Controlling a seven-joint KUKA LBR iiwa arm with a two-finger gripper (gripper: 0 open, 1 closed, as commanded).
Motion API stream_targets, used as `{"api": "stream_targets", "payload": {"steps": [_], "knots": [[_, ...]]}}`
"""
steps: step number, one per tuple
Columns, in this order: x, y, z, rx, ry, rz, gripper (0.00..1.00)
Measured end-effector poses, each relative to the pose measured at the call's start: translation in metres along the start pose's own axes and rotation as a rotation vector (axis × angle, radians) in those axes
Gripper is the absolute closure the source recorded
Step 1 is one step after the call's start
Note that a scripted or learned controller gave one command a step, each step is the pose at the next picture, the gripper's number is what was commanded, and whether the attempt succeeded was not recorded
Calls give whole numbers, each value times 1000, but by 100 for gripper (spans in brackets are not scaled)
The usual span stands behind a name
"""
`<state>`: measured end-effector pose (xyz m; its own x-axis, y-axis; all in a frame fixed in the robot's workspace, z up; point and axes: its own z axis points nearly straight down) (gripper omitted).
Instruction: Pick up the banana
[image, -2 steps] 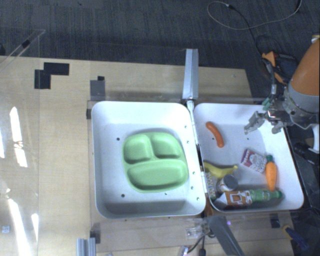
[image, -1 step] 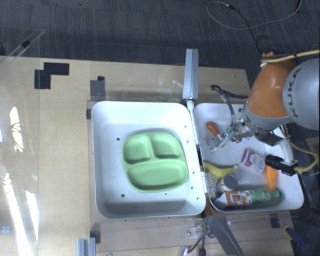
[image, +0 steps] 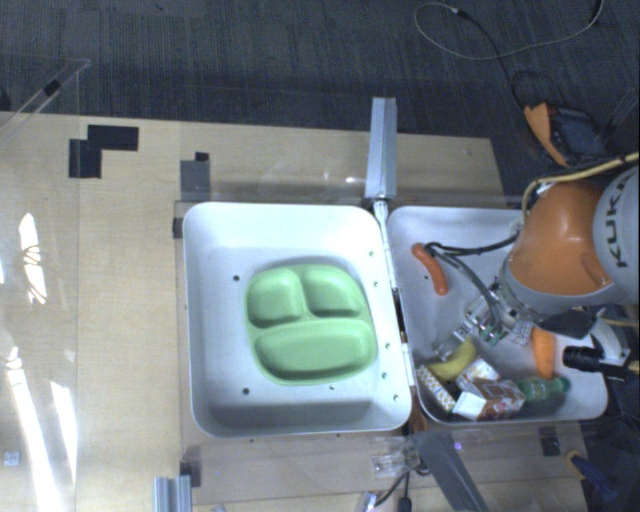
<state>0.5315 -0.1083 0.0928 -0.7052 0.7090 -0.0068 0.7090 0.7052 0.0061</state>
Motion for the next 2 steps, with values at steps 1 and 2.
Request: {"api": "stream_targets", "payload": {"steps": [1,2], "knots": [[-1,3,-10,-4,0,0,100],[-28,103,-91,2,2,288,100]]}}
